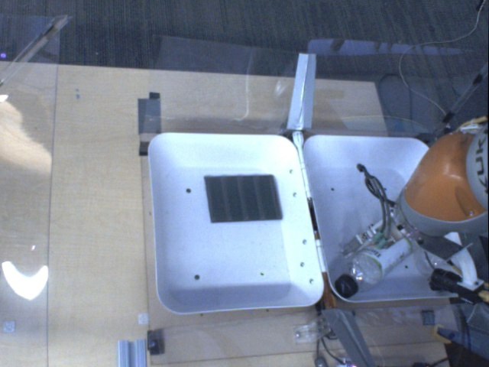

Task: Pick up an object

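My claw (pixel 376 241) is down low in the right bin (pixel 344 167), under the orange band (pixel 447 186) of my arm. I cannot tell from up here if it is grabbing anything. The metal parts are small and bunched up, and I can't make them out.

Right by the claw lies a clear bottle (pixel 373 264) on its side. Its black cap (pixel 347 285) points to the near corner of the bin. The claw looks like it is touching the bottle or just beside it. The bottle rests on the bin floor, so I think the pick is not done yet. Closing on it and lifting it up are both left to do.

The left bin (pixel 176 205) has a dark ribbed pad (pixel 243 198) lying flat in the middle. Both bins sit on the tan counter (pixel 92 205).
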Controlling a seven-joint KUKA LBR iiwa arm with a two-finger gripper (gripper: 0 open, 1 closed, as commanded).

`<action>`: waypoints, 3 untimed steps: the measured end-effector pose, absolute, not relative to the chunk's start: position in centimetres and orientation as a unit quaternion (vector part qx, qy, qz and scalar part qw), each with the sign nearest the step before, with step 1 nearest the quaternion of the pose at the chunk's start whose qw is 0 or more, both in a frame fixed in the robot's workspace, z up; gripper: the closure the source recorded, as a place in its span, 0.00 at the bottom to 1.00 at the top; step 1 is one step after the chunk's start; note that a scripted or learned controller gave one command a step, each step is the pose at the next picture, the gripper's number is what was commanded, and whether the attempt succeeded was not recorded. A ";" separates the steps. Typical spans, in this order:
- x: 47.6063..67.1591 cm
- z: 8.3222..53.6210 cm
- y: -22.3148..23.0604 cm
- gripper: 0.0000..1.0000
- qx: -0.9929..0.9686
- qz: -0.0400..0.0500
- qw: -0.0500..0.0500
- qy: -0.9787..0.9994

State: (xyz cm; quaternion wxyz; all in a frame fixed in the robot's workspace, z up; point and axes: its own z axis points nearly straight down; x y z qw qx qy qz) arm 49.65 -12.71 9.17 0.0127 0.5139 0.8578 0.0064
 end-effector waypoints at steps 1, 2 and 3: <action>49.4 9.1 -9.9 0.00 0.476 0.003 0.011 0.880; 49.0 18.5 -7.0 0.00 0.467 0.002 0.004 0.884; 52.3 11.4 -12.8 0.00 0.491 0.001 0.002 0.871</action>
